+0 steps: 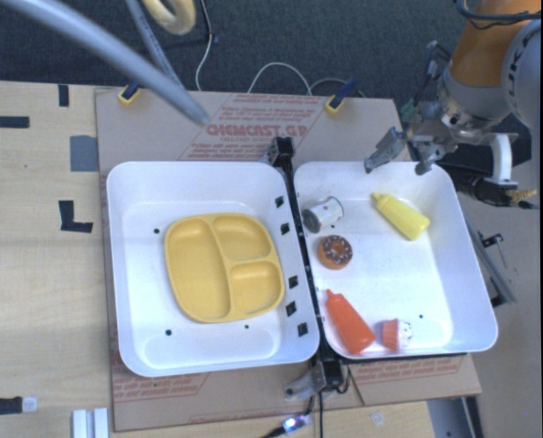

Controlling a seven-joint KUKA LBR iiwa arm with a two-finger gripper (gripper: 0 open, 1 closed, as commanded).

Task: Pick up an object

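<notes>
Gripper poised over the far edge of the right bin, fingers spread, nothing between them. Nearest below, toward the far right corner: yellow bottle, lying tilted. Farther along the left wall, small grey cup and donut; orange bottle by the near edge. Likely trouble: rounded bottle rolling away or squirting from closing fingers.
</notes>
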